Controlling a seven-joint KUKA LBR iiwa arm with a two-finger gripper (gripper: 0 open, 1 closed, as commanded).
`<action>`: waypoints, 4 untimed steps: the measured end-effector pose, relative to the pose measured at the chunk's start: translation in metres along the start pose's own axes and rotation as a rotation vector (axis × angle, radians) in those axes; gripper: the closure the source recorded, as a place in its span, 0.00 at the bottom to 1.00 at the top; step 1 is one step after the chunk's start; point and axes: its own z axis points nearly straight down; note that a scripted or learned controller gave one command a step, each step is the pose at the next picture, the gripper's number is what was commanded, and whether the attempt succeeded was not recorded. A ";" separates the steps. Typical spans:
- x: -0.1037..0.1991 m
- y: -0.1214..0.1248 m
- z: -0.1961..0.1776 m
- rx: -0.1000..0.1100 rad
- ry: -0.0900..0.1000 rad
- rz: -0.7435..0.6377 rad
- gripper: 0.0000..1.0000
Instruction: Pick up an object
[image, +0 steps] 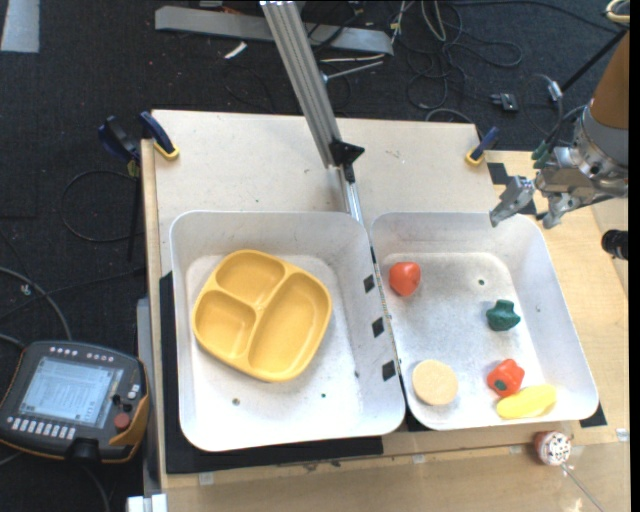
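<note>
Camera view looks down on a pale desk (250, 160) bearing two shallow white bins side by side. The left bin (190, 235) holds a yellow divided plate (262, 315) with three compartments, lying flat near the bin's middle. The right bin (450, 235) holds five small things, all apart from one another: an orange-red round toy (404, 278) near its far left corner, a dark green toy (502, 315) toward its right wall, a tan round disc (435, 383) near the front, a red pepper-like toy (505, 376) to the disc's right, and a yellow banana-like toy (526, 402) just beside and in front of the red one, close to the bin's near right corner.

The claw (530, 203) hangs over the far right corner of the right bin, at the end of the grey arm coming in from the right. Its two fingers stand apart, with nothing between them. It is well away from every toy; the green toy is the closest to it, and nothing lies between the two.

A slanted aluminium bar (312, 85) crosses the far side of the desk and ends at the seam between the bins. A teach pendant (70, 398) lies on the floor at near left, and a small speckled ball (551, 447) rests on the desk in front of the right bin.
</note>
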 end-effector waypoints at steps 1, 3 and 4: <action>0.000 0.000 0.000 0.000 0.000 0.000 0.00; 0.008 0.010 0.117 0.005 0.002 -0.001 1.00; 0.044 -0.009 0.019 -0.011 -0.001 -0.003 1.00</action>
